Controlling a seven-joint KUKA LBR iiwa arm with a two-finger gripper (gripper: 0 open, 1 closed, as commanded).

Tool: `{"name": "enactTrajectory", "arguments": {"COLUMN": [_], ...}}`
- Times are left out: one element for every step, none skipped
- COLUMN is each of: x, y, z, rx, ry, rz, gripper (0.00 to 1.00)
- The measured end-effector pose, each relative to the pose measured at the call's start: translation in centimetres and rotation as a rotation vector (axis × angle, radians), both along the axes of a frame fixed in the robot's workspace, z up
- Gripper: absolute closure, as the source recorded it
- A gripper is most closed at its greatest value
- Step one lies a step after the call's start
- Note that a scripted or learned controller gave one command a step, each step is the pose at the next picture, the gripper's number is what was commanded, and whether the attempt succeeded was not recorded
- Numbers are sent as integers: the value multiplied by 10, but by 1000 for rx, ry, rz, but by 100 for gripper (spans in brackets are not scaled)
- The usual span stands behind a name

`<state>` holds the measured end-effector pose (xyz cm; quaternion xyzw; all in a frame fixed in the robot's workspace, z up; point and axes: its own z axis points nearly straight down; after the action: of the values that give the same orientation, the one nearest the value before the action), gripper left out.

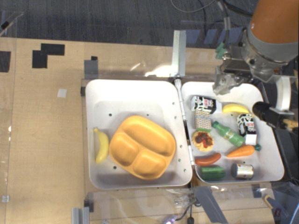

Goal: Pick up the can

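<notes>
The can is small and silver and lies on its side in the front right corner of the right bin. My gripper hangs over the back of that bin, well above and behind the can. Under the gripper lies a cow-patterned carton. Several objects lie between the gripper and the can.
The right bin also holds a yellow banana, a second cow-patterned carton, a green bottle, a carrot, a red sausage and a green vegetable beside the can. The left bin holds a yellow divided tray and a banana.
</notes>
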<state>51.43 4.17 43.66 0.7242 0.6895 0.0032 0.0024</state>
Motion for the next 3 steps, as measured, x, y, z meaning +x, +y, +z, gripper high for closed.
{"name": "enactTrajectory", "arguments": {"x": [2, 22, 63], "y": [75, 52, 105], "z": [-138, 0, -33], "rx": [0, 0, 1], "ry": [6, 0, 4], "rz": [37, 124, -96], "gripper": [100, 100, 100]}}
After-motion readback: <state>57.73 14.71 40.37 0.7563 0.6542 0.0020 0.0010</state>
